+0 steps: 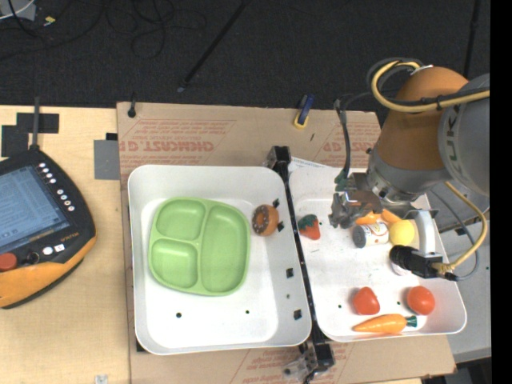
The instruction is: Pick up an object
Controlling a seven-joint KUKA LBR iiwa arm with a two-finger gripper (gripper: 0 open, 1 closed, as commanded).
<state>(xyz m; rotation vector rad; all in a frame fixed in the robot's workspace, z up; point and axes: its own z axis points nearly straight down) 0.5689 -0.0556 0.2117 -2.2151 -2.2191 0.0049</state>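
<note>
My gripper [346, 212] hangs low over the upper middle of the right bin [336, 270]. A small red strawberry-like toy [310, 227] lies just left of it. A small orange and white toy with a dark wheel [370, 230] sits just right of it, beside a yellow lemon [402, 232]. Nothing shows as held by the gripper. Near the bin's front lie two red tomatoes [366, 300] [420, 299] and an orange carrot [384, 323]. A brown and orange round toy [266, 219] rests at the right edge of the left bin.
A green divided plate [200, 246] lies in the left bin [208, 326]. A black divider [294, 246] runs between the bins. A handheld control pendant [36, 222] sits on the bench at the far left.
</note>
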